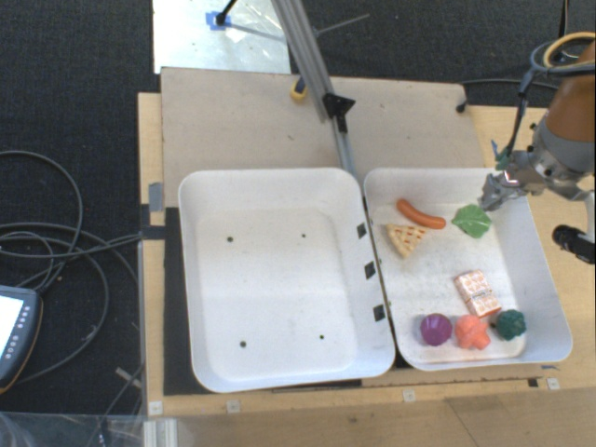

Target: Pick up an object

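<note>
Reaching in from the right, the claw (494, 194) hangs over the far right corner of the right bin (549, 291), just beside a green leafy piece (472, 220); whether it is released or clenched I cannot tell, and nothing shows in its grasp. Left of the leaf lie an orange sausage (421, 214) and a tan wedge (406, 239). Nearer the front sit a pink block (477, 292), a purple ball (435, 329), an orange lump (473, 332) and a dark green lump (509, 323). The left bin (200, 250) adjoins on the tabletop (242, 119).
</note>
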You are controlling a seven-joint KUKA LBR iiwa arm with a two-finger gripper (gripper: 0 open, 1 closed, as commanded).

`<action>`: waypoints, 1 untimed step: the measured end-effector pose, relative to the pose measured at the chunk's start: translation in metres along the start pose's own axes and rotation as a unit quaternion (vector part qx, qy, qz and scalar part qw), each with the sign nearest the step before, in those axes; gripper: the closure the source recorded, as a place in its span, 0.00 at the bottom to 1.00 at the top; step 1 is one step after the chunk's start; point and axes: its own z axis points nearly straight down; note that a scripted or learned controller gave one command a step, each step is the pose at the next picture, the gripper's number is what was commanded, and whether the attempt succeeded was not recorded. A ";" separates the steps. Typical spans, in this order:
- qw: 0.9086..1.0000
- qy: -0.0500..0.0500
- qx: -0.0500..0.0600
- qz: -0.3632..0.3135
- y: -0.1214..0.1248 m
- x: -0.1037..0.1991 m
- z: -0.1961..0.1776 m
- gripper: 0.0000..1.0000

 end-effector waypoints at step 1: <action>1.000 0.001 0.002 -0.001 0.001 -0.001 -0.015 1.00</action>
